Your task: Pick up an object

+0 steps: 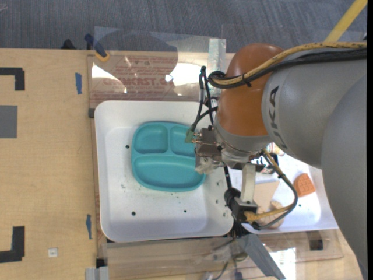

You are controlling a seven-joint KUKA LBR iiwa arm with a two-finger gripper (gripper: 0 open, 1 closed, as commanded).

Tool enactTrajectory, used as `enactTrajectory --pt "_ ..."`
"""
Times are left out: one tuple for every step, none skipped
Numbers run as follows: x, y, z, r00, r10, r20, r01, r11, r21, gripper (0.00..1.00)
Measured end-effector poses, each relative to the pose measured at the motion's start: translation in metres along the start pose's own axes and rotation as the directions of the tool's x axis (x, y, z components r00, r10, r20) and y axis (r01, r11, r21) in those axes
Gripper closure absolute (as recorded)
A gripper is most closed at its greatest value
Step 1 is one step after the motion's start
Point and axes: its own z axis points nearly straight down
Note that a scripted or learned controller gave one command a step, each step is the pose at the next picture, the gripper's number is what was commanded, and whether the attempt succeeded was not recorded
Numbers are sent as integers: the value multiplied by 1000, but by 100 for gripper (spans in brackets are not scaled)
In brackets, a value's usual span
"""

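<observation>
We look down on a pale wooden bench [46, 156] with grey carpet [145, 4] beyond its far edge. Black tape marks and short strips of blue tape [78, 83] sit on the wood at the left. A clear plastic sheet [145, 74] with faint red print lies just behind the bins.

Two shallow white bins stand side by side. In the left bin [113, 209] we see a teal plate [163, 156] with three compartments, two small ones on its far side and one long one on its near side. It lies flat in the middle of the bin, toward its right wall, and small dark specks dot the white floor around it.

The grey arm [315, 115] comes in from the right, and its orange band [247, 92] hangs over the wall between the two bins. Below the band, the gripper [204, 156] sits at the right rim of the teal plate, over or against its edge; we cannot tell whether it touches. We also cannot tell how the jaws stand, since the wrist hides them from above, and nothing shows between them. Black and yellow cables [256, 212] loop down from the wrist.

In the right bin [312, 214], mostly under the arm, we make out an orange object [304, 184] with a dotted face and a tan piece [265, 194] beside it.
</observation>
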Motion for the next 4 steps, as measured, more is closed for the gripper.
enactTrajectory --pt "51 -15 45 962 272 5 -272 962 7 100" --pt "90 -21 61 717 698 6 -698 717 2 100" --pt "95 -21 54 493 870 2 -870 493 0 100" --pt "96 -20 44 493 870 0 -870 493 0 100"
